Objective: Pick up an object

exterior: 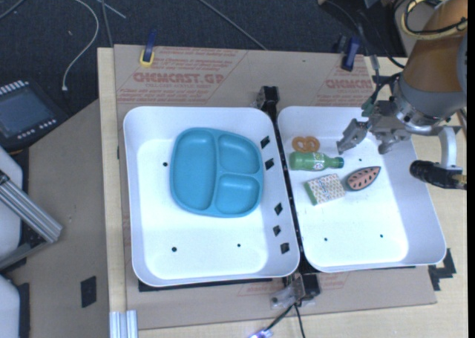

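The claw [371, 136] hangs spread open and holding nothing over the right bin [415, 232], just above its cluster of things: pretzel [304, 143], green bottle [315, 161], patterned packet [325, 189] and pink slice [363, 177]. It seems poised to drop onto one.

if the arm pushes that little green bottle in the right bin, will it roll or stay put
The small green plastic bottle lies on its side, so it would probably roll if nudged across its length. It looks toy-sized, likely light. The smooth white bin floor offers little to stop it.
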`<control>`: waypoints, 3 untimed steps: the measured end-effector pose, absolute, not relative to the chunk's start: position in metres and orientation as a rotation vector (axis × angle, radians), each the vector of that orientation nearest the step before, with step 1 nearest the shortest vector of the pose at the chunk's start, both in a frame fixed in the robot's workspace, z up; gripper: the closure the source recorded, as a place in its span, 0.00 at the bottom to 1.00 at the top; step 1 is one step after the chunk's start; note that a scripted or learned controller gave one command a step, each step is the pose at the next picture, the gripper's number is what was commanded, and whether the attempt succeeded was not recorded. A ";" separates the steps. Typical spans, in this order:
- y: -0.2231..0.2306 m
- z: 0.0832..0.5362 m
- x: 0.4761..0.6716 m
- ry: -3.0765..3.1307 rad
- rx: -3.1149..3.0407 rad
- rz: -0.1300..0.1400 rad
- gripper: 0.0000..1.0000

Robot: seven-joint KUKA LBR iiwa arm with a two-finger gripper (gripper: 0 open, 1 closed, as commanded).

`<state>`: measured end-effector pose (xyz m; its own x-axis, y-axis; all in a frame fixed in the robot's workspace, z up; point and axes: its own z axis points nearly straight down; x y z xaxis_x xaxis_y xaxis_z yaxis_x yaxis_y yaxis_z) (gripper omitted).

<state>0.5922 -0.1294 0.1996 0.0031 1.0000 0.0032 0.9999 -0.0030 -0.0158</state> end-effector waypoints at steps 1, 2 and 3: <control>-0.129 0.208 0.595 -2.220 -2.220 0.000 0.00; -0.131 0.165 0.598 -2.218 -2.218 0.004 0.00; -0.126 0.122 0.596 -2.217 -2.217 0.005 0.00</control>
<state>0.5965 -0.1261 0.1217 -0.0002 1.0000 0.0023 1.0000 0.0002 -0.0067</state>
